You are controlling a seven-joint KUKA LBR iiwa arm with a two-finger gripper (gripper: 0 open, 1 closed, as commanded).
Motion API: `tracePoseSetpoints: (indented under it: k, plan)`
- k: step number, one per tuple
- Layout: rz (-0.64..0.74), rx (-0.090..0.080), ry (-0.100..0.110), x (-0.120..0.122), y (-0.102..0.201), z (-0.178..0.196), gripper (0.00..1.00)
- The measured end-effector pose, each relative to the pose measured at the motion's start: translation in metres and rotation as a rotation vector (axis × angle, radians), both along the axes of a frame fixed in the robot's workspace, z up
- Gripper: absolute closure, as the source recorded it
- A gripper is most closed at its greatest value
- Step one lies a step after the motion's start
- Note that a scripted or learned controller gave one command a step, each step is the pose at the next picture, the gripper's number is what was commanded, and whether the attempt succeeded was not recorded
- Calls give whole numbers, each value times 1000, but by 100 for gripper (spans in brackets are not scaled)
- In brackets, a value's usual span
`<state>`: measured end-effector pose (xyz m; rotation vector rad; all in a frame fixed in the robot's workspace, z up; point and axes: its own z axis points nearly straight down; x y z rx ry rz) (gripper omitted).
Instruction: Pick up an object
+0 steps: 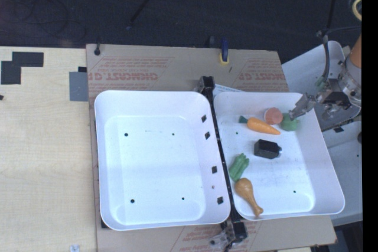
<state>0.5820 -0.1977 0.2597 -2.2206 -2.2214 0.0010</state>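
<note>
Objects for picking all lie in the right bin (331, 186): an orange carrot (263, 126), a pinkish round piece (273, 114), a small green lump (289, 123), a black block (267, 149), a green pod-like piece (238, 166) and a tan drumstick shape (248, 194). The pincer (297, 110) sits at the bin's far right, its tip just beside or touching the green lump; whether it is spread or pressed together I cannot tell, and nothing is visibly pinched.

The risks come from crowding and shape. Carrot, pink piece and green lump sit close together, so a closing grasp could nudge a neighbour or catch two at once. They look like smooth, rounded plastic toys, likely to squirt out sideways. The bin wall nearby could foul the pincer. The boxy black block looks easier to grip. The left bin (112, 144) has a smooth white floor.
</note>
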Motion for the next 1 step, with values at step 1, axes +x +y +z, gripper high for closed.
tracePoseSetpoints:
  k: [1]
  plan:
    - [1,0,1,0,-1,10,100]
